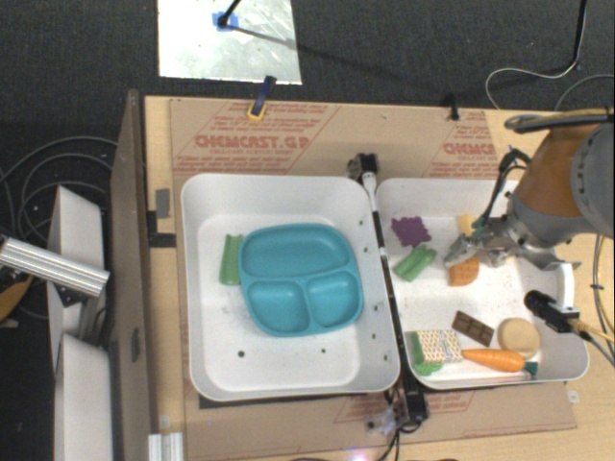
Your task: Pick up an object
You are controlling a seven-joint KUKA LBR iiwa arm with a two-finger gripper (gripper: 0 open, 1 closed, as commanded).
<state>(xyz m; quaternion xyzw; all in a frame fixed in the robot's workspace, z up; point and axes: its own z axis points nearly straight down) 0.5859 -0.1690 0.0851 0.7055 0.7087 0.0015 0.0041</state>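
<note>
A small orange block-shaped toy (464, 273) lies flat in the right white plastic bin (577, 353), near its middle, just right of a green pod-shaped toy (414, 262).

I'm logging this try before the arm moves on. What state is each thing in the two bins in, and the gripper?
Blue plate: flat in left bin, nothing on it.
Green stick: lying beside the plate.
Purple grapes: loose in right bin.
Green pod: lying loose.
Orange block: under the gripper.
Carrot: lying by the front wall.
Chocolate bar: lying flat.
Gripper: low over the orange block.
</note>
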